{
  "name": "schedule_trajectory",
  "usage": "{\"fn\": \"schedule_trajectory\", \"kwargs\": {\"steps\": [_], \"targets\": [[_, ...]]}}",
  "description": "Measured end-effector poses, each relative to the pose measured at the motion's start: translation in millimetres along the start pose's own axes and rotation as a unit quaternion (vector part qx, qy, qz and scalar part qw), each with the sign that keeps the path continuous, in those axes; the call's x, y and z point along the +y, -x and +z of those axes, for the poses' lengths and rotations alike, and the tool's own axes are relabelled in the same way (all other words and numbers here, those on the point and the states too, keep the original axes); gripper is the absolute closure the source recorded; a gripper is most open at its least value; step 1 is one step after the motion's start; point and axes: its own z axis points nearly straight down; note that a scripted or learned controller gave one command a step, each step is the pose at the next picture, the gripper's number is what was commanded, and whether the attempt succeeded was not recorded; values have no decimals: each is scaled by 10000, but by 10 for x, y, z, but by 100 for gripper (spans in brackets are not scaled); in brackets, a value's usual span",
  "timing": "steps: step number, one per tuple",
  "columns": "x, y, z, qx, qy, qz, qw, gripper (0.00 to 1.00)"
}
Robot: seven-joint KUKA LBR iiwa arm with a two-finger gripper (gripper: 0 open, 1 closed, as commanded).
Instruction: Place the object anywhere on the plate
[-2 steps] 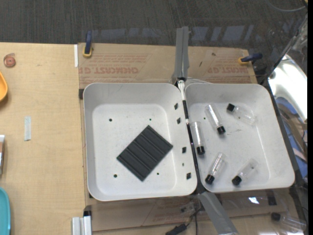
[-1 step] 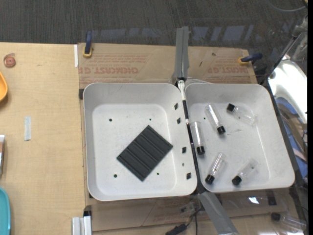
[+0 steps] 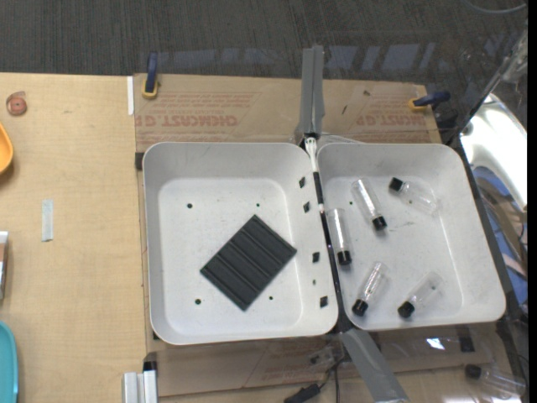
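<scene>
Seen from above, a dark ribbed plate [image 3: 249, 261] lies flat and turned at an angle in the left white bin [image 3: 220, 150], on a surface [image 3: 75, 183] partly covered with cardboard. Five clear vials [image 3: 367, 204] with black caps lie scattered on their sides in the right bin [image 3: 394, 149], one of them close along the wall shared with the left bin, none on the plate. How the claw stands, open or closed, cannot be told.

i see open floor all around the dark ribbed plate [image 3: 248, 261] in the left bin [image 3: 159, 225]; five clear vials [image 3: 367, 203] lie scattered across the right bin [image 3: 470, 225], with gaps between them.
</scene>
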Motion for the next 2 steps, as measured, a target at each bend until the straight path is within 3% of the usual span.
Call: {"fn": "schedule_trajectory", "kwargs": {"steps": [1,2], "targets": [[3,0,-1,0,3,4,10000,0],[-17,-7,-82,-2,-21,-1,10000,100]]}}
